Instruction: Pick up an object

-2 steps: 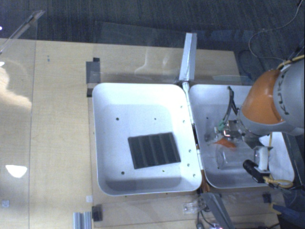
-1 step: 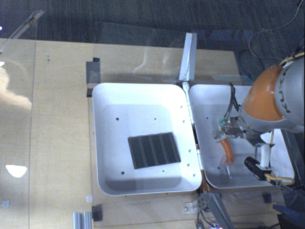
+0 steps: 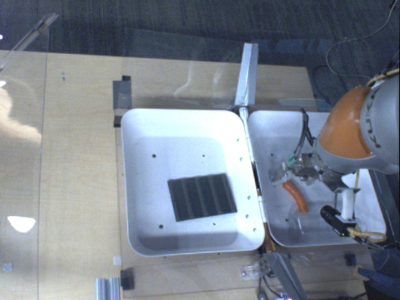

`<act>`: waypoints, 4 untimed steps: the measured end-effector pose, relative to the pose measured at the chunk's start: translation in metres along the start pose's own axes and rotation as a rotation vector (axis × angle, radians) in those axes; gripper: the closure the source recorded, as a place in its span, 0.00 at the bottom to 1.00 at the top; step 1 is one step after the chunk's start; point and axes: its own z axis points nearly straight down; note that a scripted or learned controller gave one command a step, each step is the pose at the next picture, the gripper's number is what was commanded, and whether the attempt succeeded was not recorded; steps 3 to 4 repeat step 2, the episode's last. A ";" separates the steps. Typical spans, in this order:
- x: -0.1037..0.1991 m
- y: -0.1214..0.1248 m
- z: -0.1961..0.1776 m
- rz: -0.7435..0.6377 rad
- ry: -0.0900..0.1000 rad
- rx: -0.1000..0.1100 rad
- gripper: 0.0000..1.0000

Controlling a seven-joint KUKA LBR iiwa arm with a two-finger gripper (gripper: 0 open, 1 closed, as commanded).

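Can't tell how open the gripper [image 3: 304, 166] is, it's just a murky metal cluster low in the right shallow white plastic bin [image 3: 275, 227]. The grey arm with its orange band [image 3: 342, 130] leans in from the right. Just near of the gripper lies a small orange sausage-shaped object [image 3: 295, 196]; touching or not, can't say. The left white bin [image 3: 144, 130] holds a dark ribbed rectangular tray [image 3: 202, 196], lying flat on the light wooden worktop [image 3: 69, 186].

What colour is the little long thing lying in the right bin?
Orange. The long thing shows best in the camera view, lying in the right bin.
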 end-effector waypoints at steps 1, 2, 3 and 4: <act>0.001 0.002 -0.011 -0.002 0.000 -0.005 1.00; 0.033 0.049 -0.082 0.067 0.000 0.019 1.00; 0.033 0.049 -0.082 0.067 0.000 0.019 1.00; 0.033 0.049 -0.082 0.067 0.000 0.019 1.00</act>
